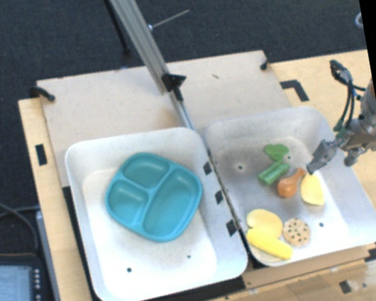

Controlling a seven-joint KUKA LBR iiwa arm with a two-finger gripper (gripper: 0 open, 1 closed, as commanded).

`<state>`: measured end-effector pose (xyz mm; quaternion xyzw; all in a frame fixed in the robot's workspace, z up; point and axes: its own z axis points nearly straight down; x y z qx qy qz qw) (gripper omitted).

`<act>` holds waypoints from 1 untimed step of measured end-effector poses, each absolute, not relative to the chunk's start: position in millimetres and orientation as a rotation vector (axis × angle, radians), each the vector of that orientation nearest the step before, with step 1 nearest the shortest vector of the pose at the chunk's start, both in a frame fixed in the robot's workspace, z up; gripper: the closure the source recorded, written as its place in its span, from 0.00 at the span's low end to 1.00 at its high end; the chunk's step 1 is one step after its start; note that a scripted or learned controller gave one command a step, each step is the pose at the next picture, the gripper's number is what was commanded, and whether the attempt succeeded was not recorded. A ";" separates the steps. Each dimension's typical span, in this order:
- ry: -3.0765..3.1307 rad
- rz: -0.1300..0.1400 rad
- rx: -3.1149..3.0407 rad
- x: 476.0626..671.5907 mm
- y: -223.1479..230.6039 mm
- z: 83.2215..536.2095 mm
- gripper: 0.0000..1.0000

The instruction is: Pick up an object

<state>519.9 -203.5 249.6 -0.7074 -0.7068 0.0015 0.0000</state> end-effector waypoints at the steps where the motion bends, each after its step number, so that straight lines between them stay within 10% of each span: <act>1: -2.220 0.005 -2.222 525.9 -202.1 204.9 0.00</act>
